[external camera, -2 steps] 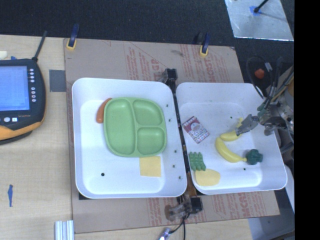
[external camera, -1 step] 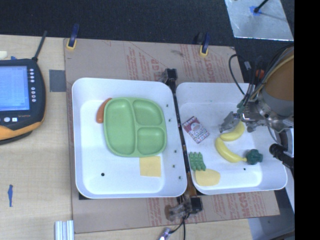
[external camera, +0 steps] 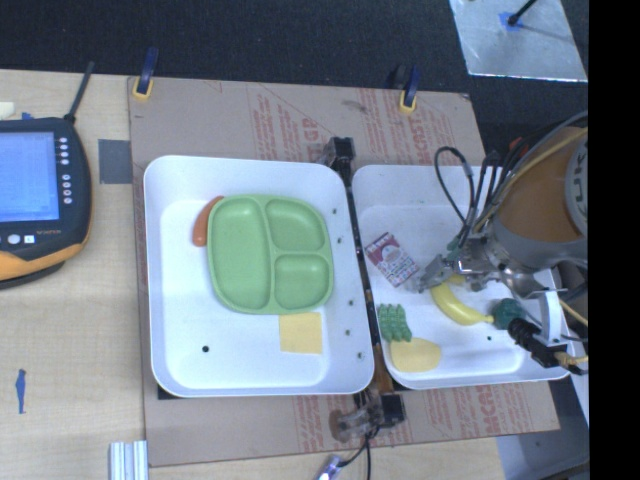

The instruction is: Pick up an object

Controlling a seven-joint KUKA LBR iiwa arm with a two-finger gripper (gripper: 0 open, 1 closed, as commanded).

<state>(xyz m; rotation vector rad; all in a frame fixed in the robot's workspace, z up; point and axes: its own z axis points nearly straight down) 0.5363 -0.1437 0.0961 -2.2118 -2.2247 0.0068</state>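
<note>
My gripper hangs low in the right bin, its tip just above the upper end of a yellow banana. A red and white packet lies just left of the tip. Further toward the front are a green ridged toy and a pale yellow piece. The wrist, cables and a teal part cover the bin's right side.
The left bin holds a green divided plate, an orange item tucked under the plate's left edge, and a yellow square. A tablet-like pendant lies at the bench's far left.
</note>
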